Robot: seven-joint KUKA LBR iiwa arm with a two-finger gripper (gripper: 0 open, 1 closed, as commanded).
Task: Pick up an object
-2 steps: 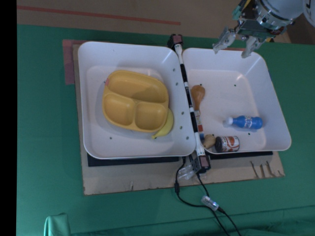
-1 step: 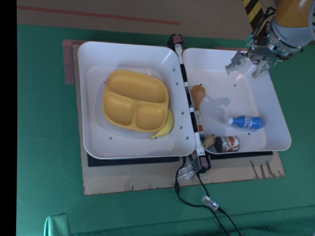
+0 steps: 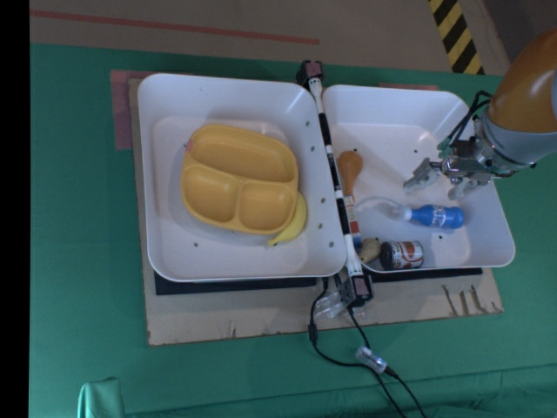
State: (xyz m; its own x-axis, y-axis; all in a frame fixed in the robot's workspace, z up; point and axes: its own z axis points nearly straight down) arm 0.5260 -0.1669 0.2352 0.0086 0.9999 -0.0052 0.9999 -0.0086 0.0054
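**Hovering over the right bin, nothing in the hand yet**

Looking down on the bench point(image 3: 78, 233), we see two white bins side by side. Our hand point(image 3: 446, 179) hangs over the right bin point(image 3: 392, 103), toward its right wall, with its fingers spread apart and nothing between them. It sits just above the blue bottle point(image 3: 435, 217), which lies on its side on the bin floor with its clear neck pointing toward the divider.

We judge the bottle the nearest candidate. It looks like light plastic, smooth and rounded, so it may roll or slip if pinched off-centre. We would close across the blue body, the fingers on either side of its long axis, rather than on the thin clear neck, which looks too narrow and slick to hold.

Other things in the same bin offer alternatives. A small can point(image 3: 401, 254) lies on its side near the front wall, touching or nearly touching a pale round object point(image 3: 370, 250) beside it; the can looks stiff and likely heavier, and its closeness to the wall leaves little room for fingers. A tan pear-shaped object point(image 3: 350, 169) lies near the divider, well apart from the hand.

In the left bin point(image 3: 174, 103) a yellow divided plate point(image 3: 239, 179) sits with a banana point(image 3: 294, 225) tucked against its lower right edge. The plate is broad and shallow, awkward for a two-finger pinch, and both are far from where we hover.
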